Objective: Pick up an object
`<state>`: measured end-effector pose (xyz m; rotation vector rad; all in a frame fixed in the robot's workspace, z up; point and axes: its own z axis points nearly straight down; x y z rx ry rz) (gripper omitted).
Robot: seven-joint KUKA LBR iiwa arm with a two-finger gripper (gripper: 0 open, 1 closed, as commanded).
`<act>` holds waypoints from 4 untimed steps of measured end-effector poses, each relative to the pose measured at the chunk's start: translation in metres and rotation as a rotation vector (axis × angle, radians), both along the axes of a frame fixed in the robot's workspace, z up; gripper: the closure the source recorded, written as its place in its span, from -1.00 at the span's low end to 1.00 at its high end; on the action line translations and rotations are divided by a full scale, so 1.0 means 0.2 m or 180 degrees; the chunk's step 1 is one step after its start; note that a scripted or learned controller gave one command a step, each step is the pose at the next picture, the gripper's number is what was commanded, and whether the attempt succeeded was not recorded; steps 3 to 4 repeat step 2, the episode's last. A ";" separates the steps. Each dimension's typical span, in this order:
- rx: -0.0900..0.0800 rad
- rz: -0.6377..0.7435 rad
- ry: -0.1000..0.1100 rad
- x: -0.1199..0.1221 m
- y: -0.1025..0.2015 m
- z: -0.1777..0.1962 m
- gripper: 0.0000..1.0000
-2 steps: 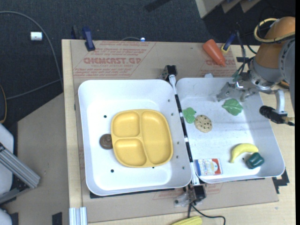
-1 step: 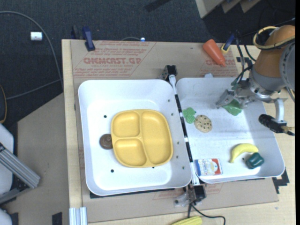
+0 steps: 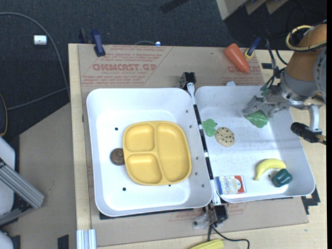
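Entry 1: my gripper [image 3: 258,109] sat in the right bin [image 3: 295,154], fingers closed on 1 green object [image 3: 258,120], cookie [image 3: 224,136] nearby.

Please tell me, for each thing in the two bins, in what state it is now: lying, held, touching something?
Yellow tray: lying flat in left bin.
Brown disc: touching the tray's left edge.
Cookie: lying flat, alone.
Banana: lying, touching teal object.
Small carton: lying flat.
Green piece: directly under gripper; grip unclear.
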<state>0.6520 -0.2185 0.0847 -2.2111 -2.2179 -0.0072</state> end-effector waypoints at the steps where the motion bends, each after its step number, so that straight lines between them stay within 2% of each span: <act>1: -0.0029 0.0003 -0.0019 0.00 -0.01 0.05 1.00; 2: -0.0032 -0.0011 -0.0010 -0.21 0.04 0.11 1.00; 4: -0.0032 -0.0011 -0.0010 -0.21 0.04 0.11 1.00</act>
